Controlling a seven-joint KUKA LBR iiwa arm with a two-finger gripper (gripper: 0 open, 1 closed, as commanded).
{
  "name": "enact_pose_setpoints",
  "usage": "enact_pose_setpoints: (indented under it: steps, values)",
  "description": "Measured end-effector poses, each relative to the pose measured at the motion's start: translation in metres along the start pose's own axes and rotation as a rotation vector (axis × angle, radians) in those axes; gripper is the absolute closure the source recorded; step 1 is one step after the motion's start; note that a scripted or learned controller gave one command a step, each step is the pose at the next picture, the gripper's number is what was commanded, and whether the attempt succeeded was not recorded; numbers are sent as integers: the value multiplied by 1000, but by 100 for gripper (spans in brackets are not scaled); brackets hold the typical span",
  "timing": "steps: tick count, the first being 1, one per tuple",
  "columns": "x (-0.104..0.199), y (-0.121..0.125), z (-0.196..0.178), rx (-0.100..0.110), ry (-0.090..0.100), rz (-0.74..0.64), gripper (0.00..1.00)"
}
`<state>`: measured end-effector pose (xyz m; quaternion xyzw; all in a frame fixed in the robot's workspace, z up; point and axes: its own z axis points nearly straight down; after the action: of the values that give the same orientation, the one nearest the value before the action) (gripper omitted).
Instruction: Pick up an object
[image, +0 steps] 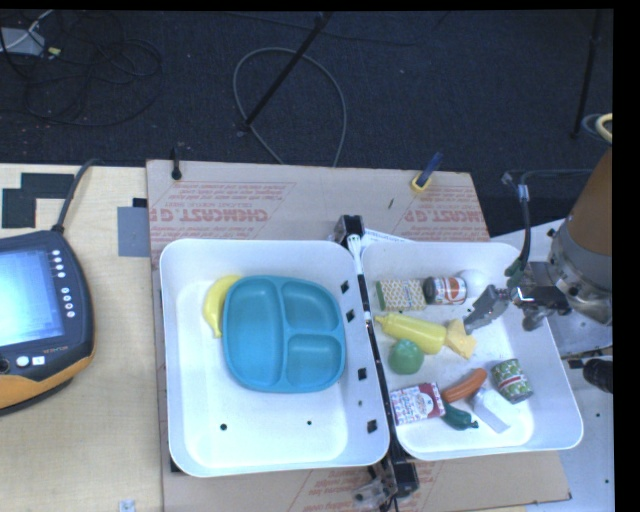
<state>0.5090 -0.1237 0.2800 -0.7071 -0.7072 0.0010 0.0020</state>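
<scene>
Camera view places the pincer (505, 305) over the right bin (560, 425), near that bin's far right side, its two dark fingers spread apart with nothing between them. Nearest to it, just left and slightly below, lies a yellow wedge-shaped piece (461, 340), touching the end of a yellow corn cob (412, 331) whose long axis runs leftward away from the pincer. Judged the likeliest target: the wedge, since it lies closest. Below the pincer sit a green-printed can (511, 379) and an orange carrot (464, 385); further left, a green ball (406, 356) and a red-and-white carton (417, 403). Up and left lies a small bottle (443, 290) on its side. Farthest left, in the left bin (190, 420), rests a blue divided plate (283, 333). Arm reaches in from the right, wrist low.
</scene>
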Motion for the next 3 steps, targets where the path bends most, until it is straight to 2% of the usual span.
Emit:
enact_pose_setpoints:
  steps: [1,2,3]
  values:
    - [-50,17,125,8,0,3,0]
    - [-4,-21,195,-1,1,3,0]
    - [-6,-19,181,-1,3,8,100]
